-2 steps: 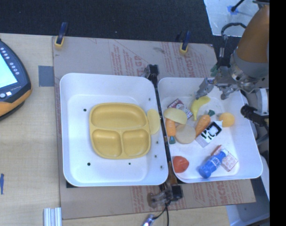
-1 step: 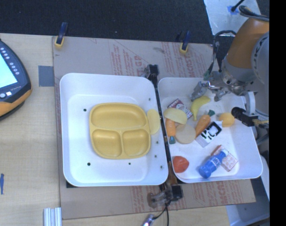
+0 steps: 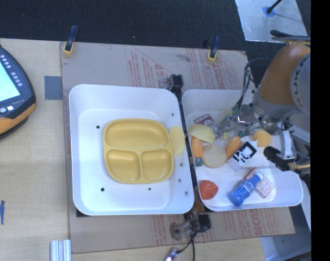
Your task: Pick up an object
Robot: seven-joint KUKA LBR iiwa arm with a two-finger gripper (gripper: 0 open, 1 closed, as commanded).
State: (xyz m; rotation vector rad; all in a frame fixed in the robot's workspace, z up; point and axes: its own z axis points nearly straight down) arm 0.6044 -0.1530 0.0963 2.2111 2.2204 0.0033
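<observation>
1. The hand (image 3: 234,119) sits low in the right bin (image 3: 287,200), at its upper middle, under the grey and orange arm (image 3: 281,83); whether it grips anything I cannot tell, since the wrist hides it
2. Just below the hand lie a small carrot (image 3: 233,145) and a black-and-white tagged block (image 3: 243,154), close enough to be the likely targets of the pick
3. To the hand's left sit a pale yellow piece (image 3: 201,132), a second orange carrot (image 3: 197,147) and a round cream piece (image 3: 213,156), crowded together, which may make a clean grasp awkward
4. Further below are a blue bottle (image 3: 243,190) and a red tomato-like piece (image 3: 208,188)
5. Well left of the hand, the other bin (image 3: 80,145) holds a yellow divided tray (image 3: 137,150), probably the drop-off place
</observation>
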